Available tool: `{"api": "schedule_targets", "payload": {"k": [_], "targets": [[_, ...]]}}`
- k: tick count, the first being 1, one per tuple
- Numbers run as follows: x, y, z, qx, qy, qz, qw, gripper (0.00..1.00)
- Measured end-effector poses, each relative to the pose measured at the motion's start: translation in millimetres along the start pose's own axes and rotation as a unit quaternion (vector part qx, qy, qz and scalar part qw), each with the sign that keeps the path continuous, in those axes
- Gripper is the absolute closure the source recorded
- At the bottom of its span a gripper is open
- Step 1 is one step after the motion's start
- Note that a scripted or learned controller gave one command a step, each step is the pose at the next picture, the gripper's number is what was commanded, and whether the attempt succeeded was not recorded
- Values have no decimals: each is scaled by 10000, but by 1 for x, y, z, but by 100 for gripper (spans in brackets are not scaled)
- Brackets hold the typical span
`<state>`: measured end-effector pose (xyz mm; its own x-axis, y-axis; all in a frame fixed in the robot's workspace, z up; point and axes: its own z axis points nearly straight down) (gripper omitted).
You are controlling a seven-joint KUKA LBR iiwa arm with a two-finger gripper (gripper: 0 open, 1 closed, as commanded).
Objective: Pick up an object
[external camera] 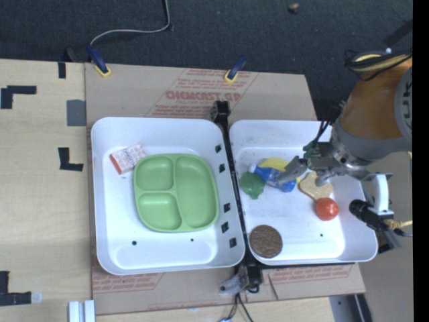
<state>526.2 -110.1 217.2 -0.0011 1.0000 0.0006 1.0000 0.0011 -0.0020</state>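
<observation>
The right bin (335, 247) holds a green lump (252, 185), a blue and yellow toy (273, 170), a tan flat piece (316, 188), a red ball (326, 208) and a brown round disc (266, 241). My gripper (296, 170) hangs low over this bin, its grey fingers pointing left at the right end of the blue and yellow toy. The tan piece lies just right of it, the red ball below that.
The left bin (107, 233) bears a green divided plate (176, 192) and a small red and white packet (127, 157) at its upper left. A black divider (228, 180) runs between the bins. The arm's orange band (379, 106) rises at the right.
</observation>
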Motion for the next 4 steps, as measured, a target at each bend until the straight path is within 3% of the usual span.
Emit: {"api": "schedule_targets", "payload": {"k": [1,2,3,4], "targets": [[-15,42,55,4,-4,2,10000,0],[-2,94,117,-92,-29,-4,10000,0],[-6,136,131,-27,-11,-5,10000,0],[-6,137,119,-37,-14,-13,10000,100]]}}
